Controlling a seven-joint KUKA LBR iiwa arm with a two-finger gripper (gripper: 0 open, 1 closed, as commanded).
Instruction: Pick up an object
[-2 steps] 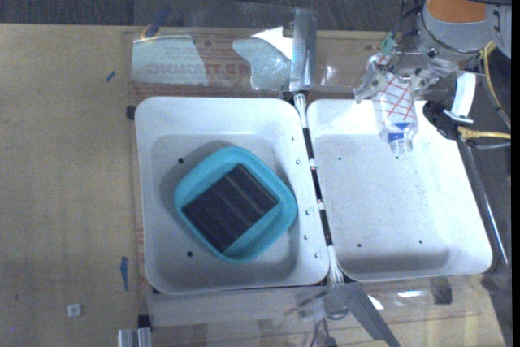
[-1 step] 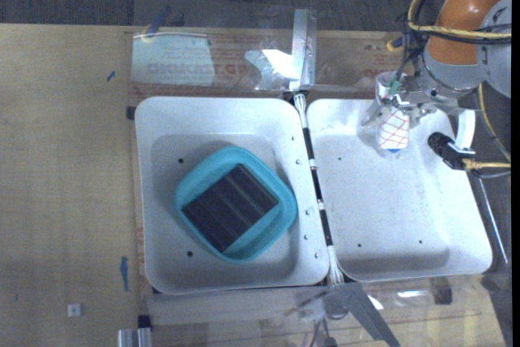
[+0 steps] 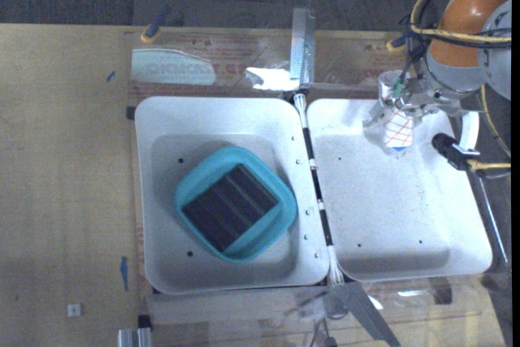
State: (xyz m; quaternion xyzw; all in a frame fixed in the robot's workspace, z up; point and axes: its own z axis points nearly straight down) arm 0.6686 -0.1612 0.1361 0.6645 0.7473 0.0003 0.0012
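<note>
Surface [image 3: 65, 175]: pale wooden board carrying two shallow white bins side by side, their inner rims touching.
Left bin [image 3: 154, 126]: holds one item, a teal dish.
Teal dish [image 3: 280, 203]: rounded-square, sits turned at an angle near the middle of the left bin, flat on the floor; a dark ribbed panel [image 3: 229, 207] fills its inside.
Right bin [image 3: 390, 223]: white floor with a few small dark dots; arm reaches over its far right corner.
Arm [image 3: 471, 12]: grey with orange band, yellow cable looped around it, enters from the right.
Claw [image 3: 398, 111]: hangs over the far part of the right bin, near the back rim; whether its parts are apart or together cannot be told at this angle.
White checked object [image 3: 396, 134]: small, pale, with red grid lines, directly under the claw tip above the bin floor; it looks to be touching the claw, but a grip cannot be confirmed.
Behind the bins: clear plastic wrap [image 3: 175, 69] and an upright metal strip [image 3: 302, 45].
</note>
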